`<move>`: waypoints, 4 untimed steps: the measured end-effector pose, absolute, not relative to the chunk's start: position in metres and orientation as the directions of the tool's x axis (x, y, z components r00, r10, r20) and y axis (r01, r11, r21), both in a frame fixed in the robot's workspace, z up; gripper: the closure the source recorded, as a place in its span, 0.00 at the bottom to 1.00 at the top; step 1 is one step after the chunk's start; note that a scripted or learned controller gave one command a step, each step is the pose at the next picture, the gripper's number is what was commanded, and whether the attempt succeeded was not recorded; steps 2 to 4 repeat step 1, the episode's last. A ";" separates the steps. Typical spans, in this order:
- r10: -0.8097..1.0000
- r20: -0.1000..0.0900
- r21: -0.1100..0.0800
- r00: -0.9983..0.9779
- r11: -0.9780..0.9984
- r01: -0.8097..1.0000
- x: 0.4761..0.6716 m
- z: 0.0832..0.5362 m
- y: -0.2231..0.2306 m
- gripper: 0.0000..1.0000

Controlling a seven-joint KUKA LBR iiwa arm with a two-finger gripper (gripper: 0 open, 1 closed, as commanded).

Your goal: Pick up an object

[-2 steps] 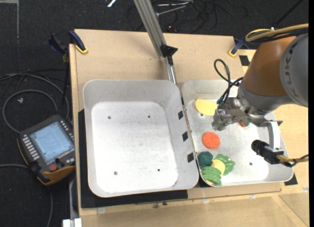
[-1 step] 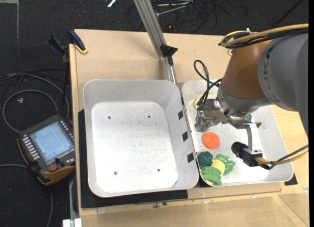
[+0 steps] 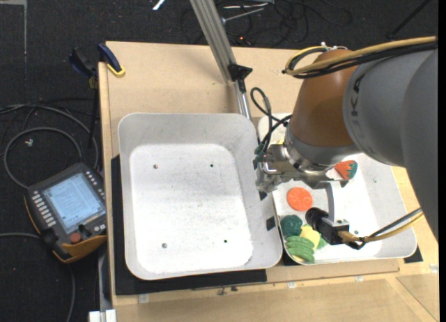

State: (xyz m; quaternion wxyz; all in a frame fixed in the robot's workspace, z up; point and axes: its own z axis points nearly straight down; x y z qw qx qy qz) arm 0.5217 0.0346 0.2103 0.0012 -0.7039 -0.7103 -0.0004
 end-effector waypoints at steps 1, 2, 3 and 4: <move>1.000 0.002 0.001 -0.009 0.009 1.000 0.525 0.229 0.090 1.00; 1.000 0.002 0.001 -0.009 0.009 1.000 0.525 0.229 0.090 1.00; 1.000 0.002 0.001 -0.009 0.009 1.000 0.525 0.229 0.090 1.00; 1.000 0.002 0.001 -0.009 0.009 1.000 0.525 0.229 0.090 1.00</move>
